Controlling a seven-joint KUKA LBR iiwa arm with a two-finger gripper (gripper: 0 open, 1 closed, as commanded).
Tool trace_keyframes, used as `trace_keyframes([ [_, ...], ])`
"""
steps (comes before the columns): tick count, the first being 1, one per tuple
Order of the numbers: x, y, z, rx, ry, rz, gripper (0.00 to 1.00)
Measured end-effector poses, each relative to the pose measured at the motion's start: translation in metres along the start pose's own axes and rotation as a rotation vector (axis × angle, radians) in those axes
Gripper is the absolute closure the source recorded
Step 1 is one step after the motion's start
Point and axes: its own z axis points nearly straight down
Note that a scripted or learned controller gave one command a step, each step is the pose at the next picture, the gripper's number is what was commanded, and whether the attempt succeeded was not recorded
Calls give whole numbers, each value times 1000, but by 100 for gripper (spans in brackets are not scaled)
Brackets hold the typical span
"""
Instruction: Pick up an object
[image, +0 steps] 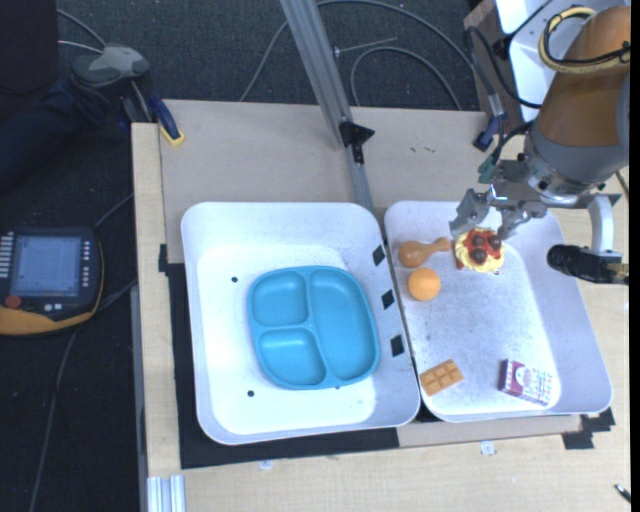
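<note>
hand (487, 222) spread above red-yellow toy (479, 251) (right bin (580, 330)), not gripping it.

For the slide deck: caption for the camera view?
Gripper above a toy in the right bin; blue tray in the left bin.

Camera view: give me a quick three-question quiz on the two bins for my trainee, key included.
1. True or false: the blue divided plate lies in the same bin as the orange ball.
2. Which thing is the gripper directly above? A) the waffle-like cracker B) the red and yellow toy C) the small purple carton
3. Fill in: the tan pear-shaped thing lies close to the right bin's ____ wall.

Key:
1. False: the plate is in the left bin, the ball in the right bin.
2. B
3. left
</note>
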Motion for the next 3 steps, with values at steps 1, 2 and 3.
trace_keyframes([
  [1,46,-13,-3,1,0,0,100],
  [2,93,-32,8,3,0,1,100],
  [3,151,-42,25,3,1,-1,100],
])
